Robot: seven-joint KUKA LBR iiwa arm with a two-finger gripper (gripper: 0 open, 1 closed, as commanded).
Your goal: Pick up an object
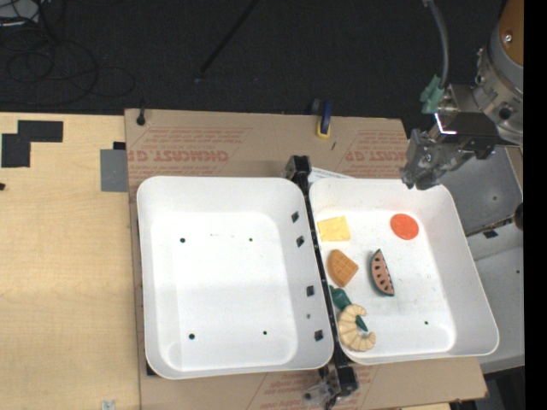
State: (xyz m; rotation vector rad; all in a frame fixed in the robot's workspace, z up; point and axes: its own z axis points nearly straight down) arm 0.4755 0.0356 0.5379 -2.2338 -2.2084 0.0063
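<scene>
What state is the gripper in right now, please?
Gripper: above the right bin's far corner; open or shut cannot be told; nothing visibly held.

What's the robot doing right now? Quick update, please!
Hand above right bin's far corner, holding nothing. Orange disc nearest. Nothing in the way.

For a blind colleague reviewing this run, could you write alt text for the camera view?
A grey robot arm's pincer hovers over the far right corner of the right white bin, holding nothing visible. That bin contains a yellow square, an orange disc, a waffle piece, a watermelon slice, a green item and a croissant; the left bin sits beside it.
</scene>
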